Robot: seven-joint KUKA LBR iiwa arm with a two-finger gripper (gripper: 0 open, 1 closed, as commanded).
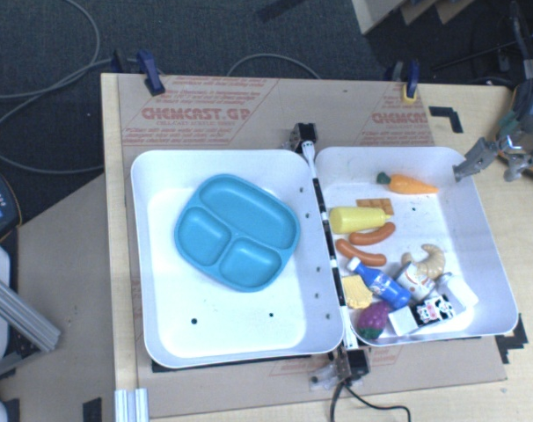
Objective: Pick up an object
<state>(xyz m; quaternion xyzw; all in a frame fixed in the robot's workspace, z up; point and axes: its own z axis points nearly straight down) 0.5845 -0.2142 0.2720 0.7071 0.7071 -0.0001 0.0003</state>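
The right bin holds a pile of toy food. An orange carrot lies at its back, with a yellow block and two sausages below it. Further forward are a blue bottle, a beige croissant, a purple piece and a black-and-white item. My gripper hangs over the bin's back right corner, to the right of the carrot. It is open, with nothing between its fingers.
In the left bin lies a blue divided plate. A black divider runs between the bins. Blue clamps hold the cardboard-covered bench at the back. Cables trail on the dark floor behind.
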